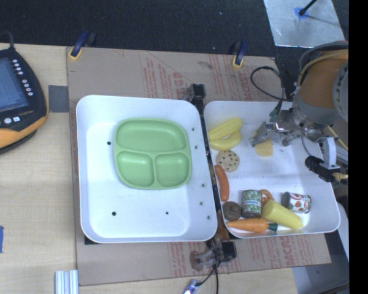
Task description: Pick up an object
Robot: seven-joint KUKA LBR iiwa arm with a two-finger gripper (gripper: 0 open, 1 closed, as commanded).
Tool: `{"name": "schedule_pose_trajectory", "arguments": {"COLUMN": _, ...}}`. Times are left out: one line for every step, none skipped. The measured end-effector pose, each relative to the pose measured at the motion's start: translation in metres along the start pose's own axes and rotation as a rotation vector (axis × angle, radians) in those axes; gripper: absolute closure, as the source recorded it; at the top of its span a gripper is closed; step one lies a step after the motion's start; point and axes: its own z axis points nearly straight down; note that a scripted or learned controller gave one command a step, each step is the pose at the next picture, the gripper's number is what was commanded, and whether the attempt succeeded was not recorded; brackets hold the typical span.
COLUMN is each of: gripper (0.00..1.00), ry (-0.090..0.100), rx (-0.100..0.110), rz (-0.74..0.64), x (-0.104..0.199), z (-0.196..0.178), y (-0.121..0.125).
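Carrot [248, 226] lies along near edge of right bin [322, 225], touching yellow bottle [283, 216]. Behind them: green can [252, 203], red-and-white can [298, 203], brown puck [232, 211], sausage [221, 182]. Mid-bin: cookie [227, 160]. Farther back: banana [224, 133] by dividing wall. Yellow cheese wedge [265, 148] (nearest thing to tool) sits just below end effector [271, 132], touching or nearly so; finger state cannot be told. Left bin [92, 164] on worktop [30, 195] holds green divided plate [152, 153].
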Motion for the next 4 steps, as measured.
{"name": "schedule_pose_trajectory", "arguments": {"gripper": 1.00, "ry": -0.001, "rx": 0.000, "rz": -0.002, "x": -0.001, "z": -0.011, "y": 0.000}}
{"name": "schedule_pose_trajectory", "arguments": {"gripper": 0.00, "ry": -0.002, "rx": 0.001, "rz": -0.003, "x": -0.001, "z": -0.011, "y": 0.000}}
{"name": "schedule_pose_trajectory", "arguments": {"gripper": 0.00, "ry": 0.000, "rx": -0.001, "rz": -0.001, "x": 0.029, "z": 0.000, "y": -0.012}}
{"name": "schedule_pose_trajectory", "arguments": {"gripper": 0.00, "ry": 0.002, "rx": -0.004, "rz": 0.001, "x": 0.009, "z": -0.001, "y": 0.028}}
